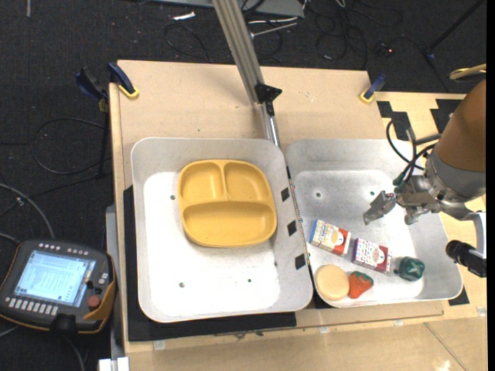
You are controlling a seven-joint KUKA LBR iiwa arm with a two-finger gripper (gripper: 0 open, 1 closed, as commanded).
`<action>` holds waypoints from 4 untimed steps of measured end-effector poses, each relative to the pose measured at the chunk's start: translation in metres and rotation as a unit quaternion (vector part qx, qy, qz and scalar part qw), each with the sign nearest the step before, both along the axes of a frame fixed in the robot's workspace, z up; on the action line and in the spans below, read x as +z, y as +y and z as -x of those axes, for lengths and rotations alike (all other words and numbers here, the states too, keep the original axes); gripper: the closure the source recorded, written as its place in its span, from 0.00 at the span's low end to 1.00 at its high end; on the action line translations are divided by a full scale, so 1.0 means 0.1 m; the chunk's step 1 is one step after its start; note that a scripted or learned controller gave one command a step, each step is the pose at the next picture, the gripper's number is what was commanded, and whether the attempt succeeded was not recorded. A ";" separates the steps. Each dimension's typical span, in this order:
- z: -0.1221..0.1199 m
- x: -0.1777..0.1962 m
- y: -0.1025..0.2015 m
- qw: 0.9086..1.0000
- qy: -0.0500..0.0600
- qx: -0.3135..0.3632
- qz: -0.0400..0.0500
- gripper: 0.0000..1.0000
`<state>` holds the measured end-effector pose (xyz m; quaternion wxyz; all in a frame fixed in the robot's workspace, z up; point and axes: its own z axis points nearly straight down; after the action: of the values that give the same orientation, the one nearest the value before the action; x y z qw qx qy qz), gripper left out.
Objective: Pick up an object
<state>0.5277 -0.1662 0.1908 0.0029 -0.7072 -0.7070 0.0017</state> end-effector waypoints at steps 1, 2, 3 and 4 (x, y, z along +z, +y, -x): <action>-0.03 -0.62 -0.05 1.000 0.000 0.000 0.000 0.00; -0.05 -0.93 -0.04 1.000 -0.005 0.000 -0.001 0.00; -0.06 -0.80 -0.05 1.000 -0.007 0.000 0.001 1.00; -0.14 -0.22 0.02 1.000 -0.006 0.002 0.002 1.00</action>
<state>0.5419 -0.1641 0.1690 -0.0030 -0.7057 -0.7085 -0.0016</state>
